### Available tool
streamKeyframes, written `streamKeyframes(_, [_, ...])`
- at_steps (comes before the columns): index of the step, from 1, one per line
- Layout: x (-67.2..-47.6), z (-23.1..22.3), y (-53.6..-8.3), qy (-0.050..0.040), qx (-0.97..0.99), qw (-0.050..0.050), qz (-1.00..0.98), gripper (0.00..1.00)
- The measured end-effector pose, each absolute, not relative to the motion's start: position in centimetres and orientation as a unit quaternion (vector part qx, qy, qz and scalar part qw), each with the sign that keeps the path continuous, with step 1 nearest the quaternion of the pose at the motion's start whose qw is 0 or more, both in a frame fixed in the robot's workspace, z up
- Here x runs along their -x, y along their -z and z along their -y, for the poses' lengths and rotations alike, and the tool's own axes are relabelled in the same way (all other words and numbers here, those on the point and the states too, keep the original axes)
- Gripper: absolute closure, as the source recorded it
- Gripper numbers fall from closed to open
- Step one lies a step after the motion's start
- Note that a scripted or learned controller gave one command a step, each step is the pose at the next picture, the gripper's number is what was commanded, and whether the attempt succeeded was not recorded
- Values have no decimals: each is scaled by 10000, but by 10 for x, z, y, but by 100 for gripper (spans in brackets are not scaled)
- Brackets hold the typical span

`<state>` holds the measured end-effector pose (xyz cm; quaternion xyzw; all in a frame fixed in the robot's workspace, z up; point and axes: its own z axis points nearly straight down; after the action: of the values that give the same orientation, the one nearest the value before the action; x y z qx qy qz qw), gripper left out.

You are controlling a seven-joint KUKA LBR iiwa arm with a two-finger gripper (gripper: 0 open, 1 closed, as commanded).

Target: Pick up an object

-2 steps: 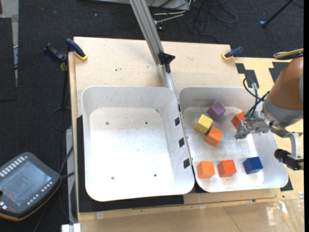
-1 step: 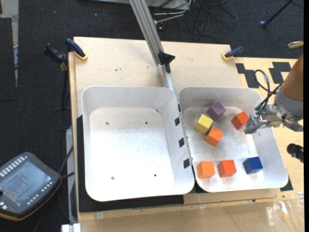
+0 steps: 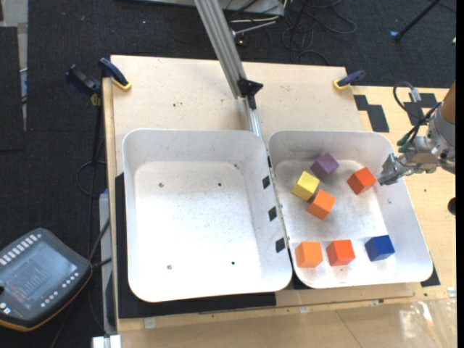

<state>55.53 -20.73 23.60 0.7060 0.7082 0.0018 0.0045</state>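
The right bin (image 3: 406, 216) holds several cubes. A purple cube (image 3: 325, 165), a yellow cube (image 3: 306, 187) and an orange cube (image 3: 321, 204) cluster near its middle. A red-orange cube (image 3: 360, 180) lies toward the right wall. Along the front stand an orange cube (image 3: 309, 254), a red-orange cube (image 3: 341, 252) and a blue cube (image 3: 379, 248). My gripper (image 3: 388, 174) reaches in over the bin's right rim, its tip just right of the upper red-orange cube and close to it. Nothing shows held in it.
The left bin (image 3: 192, 216) sits beside the right one. A slanted metal rail (image 3: 221, 38) runs from the back down to the gap between the bins. Clamps (image 3: 116, 75) mark the bench's back corners. A pendant (image 3: 36, 278) lies at front left.
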Motion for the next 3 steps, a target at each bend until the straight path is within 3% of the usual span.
streamKeyframes(1, [-557, 207, -265, -10, -7061, 27, -7081, 100])
streamKeyframes(3, [-573, 103, -276, -13, -7043, 5, -7099, 100])
